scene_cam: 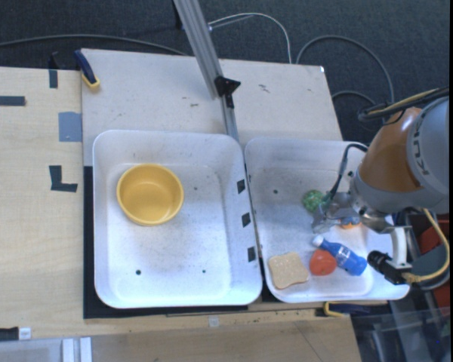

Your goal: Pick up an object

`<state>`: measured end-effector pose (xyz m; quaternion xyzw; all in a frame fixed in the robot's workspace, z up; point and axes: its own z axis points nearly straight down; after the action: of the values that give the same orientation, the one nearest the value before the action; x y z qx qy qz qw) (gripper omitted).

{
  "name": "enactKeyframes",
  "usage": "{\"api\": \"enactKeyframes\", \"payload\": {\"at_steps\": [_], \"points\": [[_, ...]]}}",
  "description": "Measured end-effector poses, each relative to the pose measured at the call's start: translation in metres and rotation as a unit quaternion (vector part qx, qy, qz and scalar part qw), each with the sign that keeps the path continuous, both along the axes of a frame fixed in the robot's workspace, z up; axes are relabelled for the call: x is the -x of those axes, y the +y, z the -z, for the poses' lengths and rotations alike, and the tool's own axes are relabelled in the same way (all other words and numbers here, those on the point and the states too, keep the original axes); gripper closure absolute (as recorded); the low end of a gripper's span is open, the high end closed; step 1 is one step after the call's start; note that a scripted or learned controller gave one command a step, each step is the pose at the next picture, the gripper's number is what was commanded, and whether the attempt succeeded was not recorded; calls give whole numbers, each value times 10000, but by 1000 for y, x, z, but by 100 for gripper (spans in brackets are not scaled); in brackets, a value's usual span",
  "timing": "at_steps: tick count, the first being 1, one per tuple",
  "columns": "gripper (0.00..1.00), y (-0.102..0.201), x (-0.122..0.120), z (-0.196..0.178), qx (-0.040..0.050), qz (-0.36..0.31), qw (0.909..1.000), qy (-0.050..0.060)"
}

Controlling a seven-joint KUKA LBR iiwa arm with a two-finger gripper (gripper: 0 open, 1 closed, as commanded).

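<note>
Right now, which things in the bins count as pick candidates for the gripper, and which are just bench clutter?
Pick candidates:
- green object, beside the gripper
- blue bottle
- red-orange object
- toast-like slice
- yellow bowl, in the left bin

Lying about:
- blue and yellow tool on the bench
- grey pole
- cables on the floor

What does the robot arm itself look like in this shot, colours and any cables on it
The arm is bulky and rounded, grey on its outer link with a broad orange band above the wrist. Below that sits a grey wrist section leading to a small metallic gripper. A thin dark cable loops from the wrist toward the gripper. Finer markings are too small to tell.
</note>
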<state>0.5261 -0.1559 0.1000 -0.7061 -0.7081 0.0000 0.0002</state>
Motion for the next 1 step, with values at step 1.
{"api": "enactKeyframes", "payload": {"at_steps": [1], "points": [[100,0,9,-49,6,11,10000,-12]]}}
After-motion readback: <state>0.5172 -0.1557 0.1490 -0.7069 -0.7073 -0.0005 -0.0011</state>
